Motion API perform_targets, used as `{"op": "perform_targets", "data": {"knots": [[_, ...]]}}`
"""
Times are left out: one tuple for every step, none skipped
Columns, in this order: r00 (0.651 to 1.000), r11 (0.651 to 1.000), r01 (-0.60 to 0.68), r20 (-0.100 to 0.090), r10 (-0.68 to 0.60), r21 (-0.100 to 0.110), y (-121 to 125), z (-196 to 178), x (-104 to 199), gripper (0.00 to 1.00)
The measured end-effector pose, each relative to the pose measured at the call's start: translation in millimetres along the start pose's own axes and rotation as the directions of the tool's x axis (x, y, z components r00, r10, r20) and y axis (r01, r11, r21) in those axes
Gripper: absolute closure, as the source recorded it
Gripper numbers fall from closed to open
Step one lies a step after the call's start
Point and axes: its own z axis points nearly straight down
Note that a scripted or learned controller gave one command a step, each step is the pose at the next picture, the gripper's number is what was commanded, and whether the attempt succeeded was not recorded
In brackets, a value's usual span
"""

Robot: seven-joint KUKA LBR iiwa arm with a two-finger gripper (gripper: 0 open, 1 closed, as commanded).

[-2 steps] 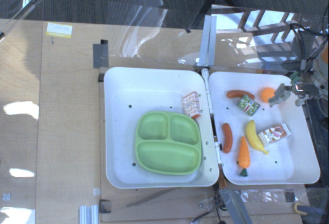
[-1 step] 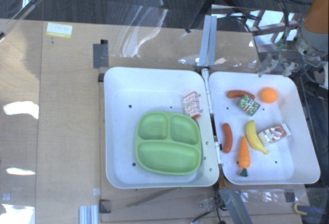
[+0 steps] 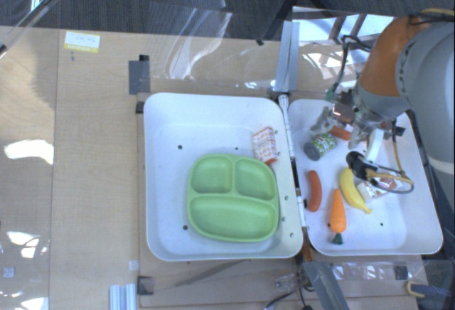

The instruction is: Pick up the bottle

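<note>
The bottle lies on its side just right of the bins' shared wall. The pincer hovers just beyond it; whether its tips are apart, I cannot tell. Reaching step: next, descend squarely over the bottle.

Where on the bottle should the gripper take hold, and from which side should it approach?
Probably across the middle of the bottle's body, coming from above. It lies on its side in the right bin, grey cap pointing lower left, so closing across the round body, not along its length, seems safest.
</note>
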Motion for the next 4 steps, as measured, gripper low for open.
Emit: {"op": "perform_targets", "data": {"knots": [[0.999, 0.999, 0.04, -0.001, -0.04, -0.009, -71, 28, -15, 0.0], [0.999, 0.999, 0.046, -0.001, -0.046, -0.013, -116, 28, -19, 0.0], [0.999, 0.999, 0.047, 0.0, -0.047, -0.019, -114, 16, -19, 1.0], [0.993, 0.993, -0.114, -0.001, 0.114, -0.005, -100, -172, 66, 1.0]]}}
